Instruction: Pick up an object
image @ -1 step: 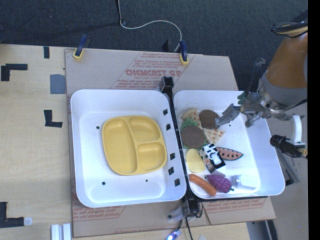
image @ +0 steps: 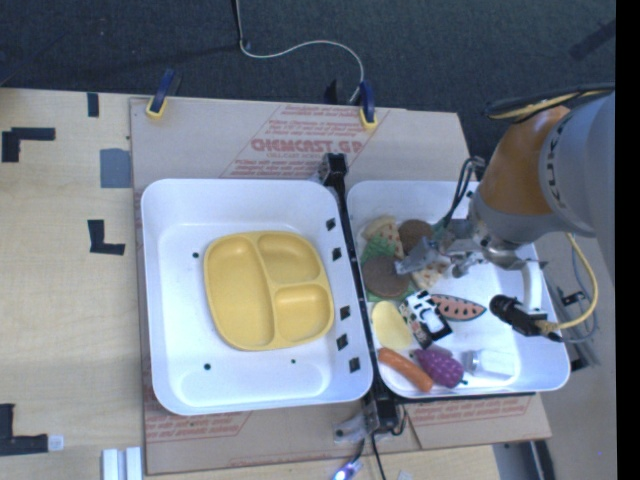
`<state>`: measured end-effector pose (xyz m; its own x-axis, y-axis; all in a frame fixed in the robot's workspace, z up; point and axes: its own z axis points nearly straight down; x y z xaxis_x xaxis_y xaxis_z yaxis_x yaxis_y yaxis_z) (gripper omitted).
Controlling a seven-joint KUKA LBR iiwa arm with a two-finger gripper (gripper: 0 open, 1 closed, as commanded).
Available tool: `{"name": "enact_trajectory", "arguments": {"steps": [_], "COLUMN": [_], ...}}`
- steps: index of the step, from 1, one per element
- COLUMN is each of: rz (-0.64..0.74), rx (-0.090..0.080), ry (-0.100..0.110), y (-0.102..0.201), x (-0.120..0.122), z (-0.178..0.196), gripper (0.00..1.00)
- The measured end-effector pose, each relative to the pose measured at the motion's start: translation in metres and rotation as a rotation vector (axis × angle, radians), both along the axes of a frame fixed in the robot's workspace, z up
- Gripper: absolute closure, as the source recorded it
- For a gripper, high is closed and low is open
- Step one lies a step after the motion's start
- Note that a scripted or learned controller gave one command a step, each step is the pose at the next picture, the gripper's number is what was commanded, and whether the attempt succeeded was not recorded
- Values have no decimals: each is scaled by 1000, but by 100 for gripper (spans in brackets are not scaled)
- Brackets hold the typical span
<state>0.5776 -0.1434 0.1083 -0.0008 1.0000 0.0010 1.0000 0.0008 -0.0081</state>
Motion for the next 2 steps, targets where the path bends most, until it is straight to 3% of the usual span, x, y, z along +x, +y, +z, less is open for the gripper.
{"name": "enact_trajectory", "arguments": {"steps": [1, 2], "rz": [-4, 0], "rx": [-5, -2], "ry": [-26, -9], "y": [47, 48], "x": [-48, -52], "z": [-17, -13], "gripper": [0, 100]}}
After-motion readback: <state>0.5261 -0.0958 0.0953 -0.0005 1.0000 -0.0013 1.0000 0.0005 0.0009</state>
